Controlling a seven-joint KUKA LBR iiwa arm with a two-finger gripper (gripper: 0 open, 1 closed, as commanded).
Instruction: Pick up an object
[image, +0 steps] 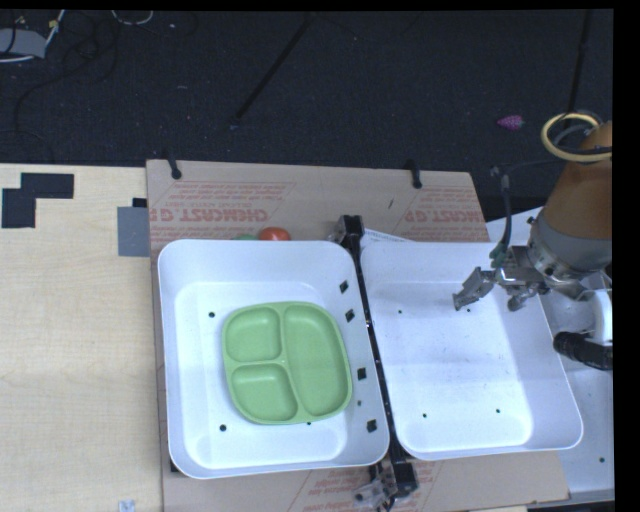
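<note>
- We see the tabletop (70, 350) carrying two shallow white bins on a sheet of cardboard (300, 205); the left bin (185, 300) holds a green divided plate (287, 362), lying flat near its middle with its three compartments facing up.
- A small red-orange object (274, 235) peeks out just behind the left bin's far rim, mostly hidden by that rim, so we cannot tell what it is.
- The right bin (470, 400) touches the left one along a dark seam with clips.
- The arm (580, 215) reaches in from the right, its orange band above the wrist, leaning over the right bin's far right corner.
- The tool (480, 292) hangs over the upper right part of the right bin, pointing left; it grasps nothing, and its fingers are too small and blurred for us to tell whether they are spread or clenched.
- The plate lies well apart from the tool, across the seam in the other bin.
</note>
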